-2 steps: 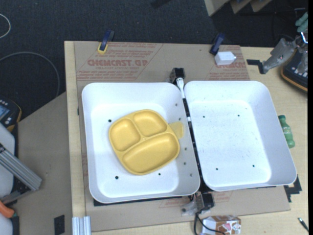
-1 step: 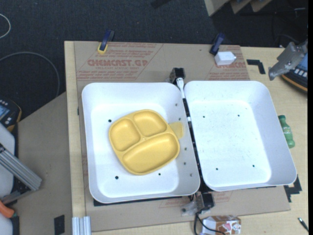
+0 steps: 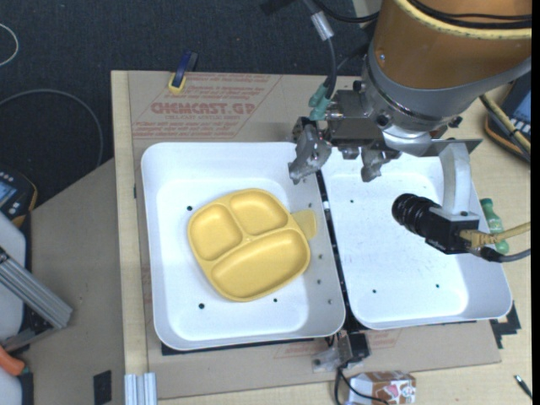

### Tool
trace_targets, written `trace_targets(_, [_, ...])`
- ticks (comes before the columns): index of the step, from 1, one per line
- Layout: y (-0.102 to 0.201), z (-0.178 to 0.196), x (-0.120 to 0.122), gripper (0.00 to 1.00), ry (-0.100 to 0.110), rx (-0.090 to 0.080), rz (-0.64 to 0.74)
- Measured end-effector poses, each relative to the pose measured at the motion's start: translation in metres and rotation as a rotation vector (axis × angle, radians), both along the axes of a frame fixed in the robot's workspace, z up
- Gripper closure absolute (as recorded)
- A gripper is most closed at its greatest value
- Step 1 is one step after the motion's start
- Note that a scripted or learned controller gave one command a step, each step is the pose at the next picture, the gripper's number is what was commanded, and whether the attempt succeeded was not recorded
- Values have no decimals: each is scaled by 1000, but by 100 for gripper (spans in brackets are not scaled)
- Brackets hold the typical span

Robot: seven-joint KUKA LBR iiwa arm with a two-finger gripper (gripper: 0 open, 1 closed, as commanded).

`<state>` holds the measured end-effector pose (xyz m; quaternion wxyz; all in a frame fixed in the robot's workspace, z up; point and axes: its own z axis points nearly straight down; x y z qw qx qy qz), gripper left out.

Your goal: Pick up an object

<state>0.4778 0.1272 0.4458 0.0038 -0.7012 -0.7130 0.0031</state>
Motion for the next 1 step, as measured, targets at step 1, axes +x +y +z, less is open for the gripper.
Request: trace_targets(1, [-9,15,2,100,-13,0,-15])
